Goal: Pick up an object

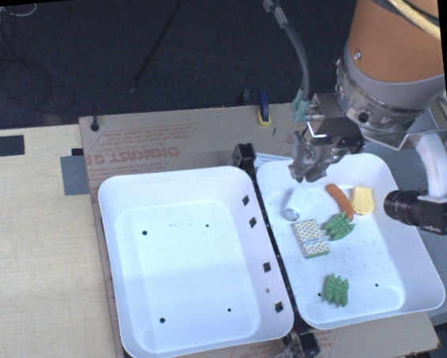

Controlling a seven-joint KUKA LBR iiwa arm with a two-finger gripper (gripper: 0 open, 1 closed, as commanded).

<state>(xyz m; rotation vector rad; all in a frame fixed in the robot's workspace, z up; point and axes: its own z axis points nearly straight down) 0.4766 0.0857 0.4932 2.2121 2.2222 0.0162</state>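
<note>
Nearest the camera, along the bottom edge of the bench (47, 312), the two white bins sit side by side on a sheet of brown cardboard (164, 145). Within the right bin (414, 293), the closest thing is a small green leafy toy (335, 290), lying alone near the bin's front. Farther back, a checked block (311, 237) printed in green and yellow lies near the bin's middle, and a second green leafy piece (339, 226) is just beside it on its right. Behind those, an orange sausage-shaped toy (339, 200) lies at a slant, with a pale yellow piece (361, 200) close on its right. A small grey cylinder (291, 211) rests to the left of these, near the divider between the bins. The left bin (125, 224) has dark dots on its floor. Above the rear part of the right bin hangs the gripper (311, 170), pointing down, behind the grey cylinder and the orange toy; whether its fingers are open or closed cannot be told, and nothing is visibly held. Farthest back, the arm's orange band (390, 25) rises at the top right.
</note>
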